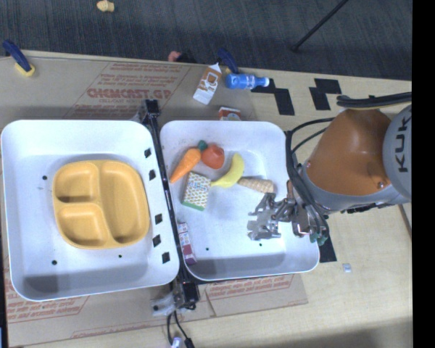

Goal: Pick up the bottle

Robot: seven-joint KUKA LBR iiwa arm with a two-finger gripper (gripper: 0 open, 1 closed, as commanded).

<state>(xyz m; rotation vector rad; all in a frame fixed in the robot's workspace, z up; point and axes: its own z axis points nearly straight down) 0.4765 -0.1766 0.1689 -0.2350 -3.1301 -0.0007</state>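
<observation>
The claw (264,222) hangs low over the right bin (225,256), though I cannot tell how it is set. Beyond it lie a banana (229,173) and carrot (185,164). Farther back, the blue bottle (244,82) rests on the counter (362,296), outside the bins.

Even overhead light, soft shadows, slightly blurry
</observation>
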